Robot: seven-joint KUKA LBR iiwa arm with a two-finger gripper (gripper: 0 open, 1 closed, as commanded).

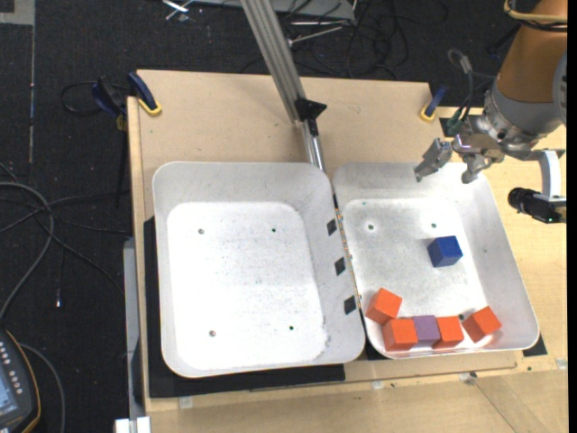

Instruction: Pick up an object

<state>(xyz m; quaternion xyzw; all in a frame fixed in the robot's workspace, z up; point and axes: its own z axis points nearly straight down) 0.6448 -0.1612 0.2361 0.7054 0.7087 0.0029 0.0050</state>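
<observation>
The setting was a robotics lab. A plywood tabletop (234,124) stood on dark carpet (63,242), clamped at its far corners by yellow-tipped clamps (144,97). Two shallow white bins (171,197) sat side by side on it. Loose black cables (36,215) trailed across the floor at left, and an aluminium strut (270,43) slanted in from the far side. A grey and orange industrial arm (532,61) reached in from the right.

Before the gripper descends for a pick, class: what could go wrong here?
1. The orange blocks and purple block crowd the right bin's near wall, so fingers may hit neighbours or the rim.
2. The open gripper hovers over the bin's far edge, off the lone blue block.
</observation>
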